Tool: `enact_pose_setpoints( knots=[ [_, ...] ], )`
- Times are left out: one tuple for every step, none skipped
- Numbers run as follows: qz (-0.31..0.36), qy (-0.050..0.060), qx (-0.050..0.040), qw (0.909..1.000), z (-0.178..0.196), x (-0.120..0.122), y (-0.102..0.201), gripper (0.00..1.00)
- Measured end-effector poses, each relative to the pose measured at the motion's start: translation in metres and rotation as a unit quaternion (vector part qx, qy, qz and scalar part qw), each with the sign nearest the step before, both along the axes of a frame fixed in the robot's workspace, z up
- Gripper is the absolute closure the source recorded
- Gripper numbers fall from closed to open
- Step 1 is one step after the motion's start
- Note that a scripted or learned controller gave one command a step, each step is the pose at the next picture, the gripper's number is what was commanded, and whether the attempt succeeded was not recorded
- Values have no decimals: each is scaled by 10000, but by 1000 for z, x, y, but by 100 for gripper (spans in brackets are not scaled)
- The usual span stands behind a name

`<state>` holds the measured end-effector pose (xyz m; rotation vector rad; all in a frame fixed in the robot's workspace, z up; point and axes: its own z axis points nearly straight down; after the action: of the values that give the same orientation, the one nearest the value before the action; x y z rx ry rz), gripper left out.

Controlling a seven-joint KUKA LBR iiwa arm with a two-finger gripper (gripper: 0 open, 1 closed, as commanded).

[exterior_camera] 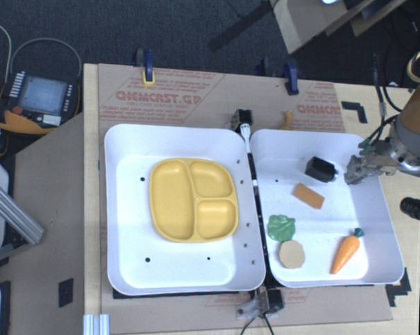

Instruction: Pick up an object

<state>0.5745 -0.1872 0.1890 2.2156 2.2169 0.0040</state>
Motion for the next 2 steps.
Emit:
enact_pose_setpoints(
  knots=[
    [2,-1,-1,10000,44,1,-4,100],
    [8,-15,-3,10000,107,1,2,100]
  ],
)
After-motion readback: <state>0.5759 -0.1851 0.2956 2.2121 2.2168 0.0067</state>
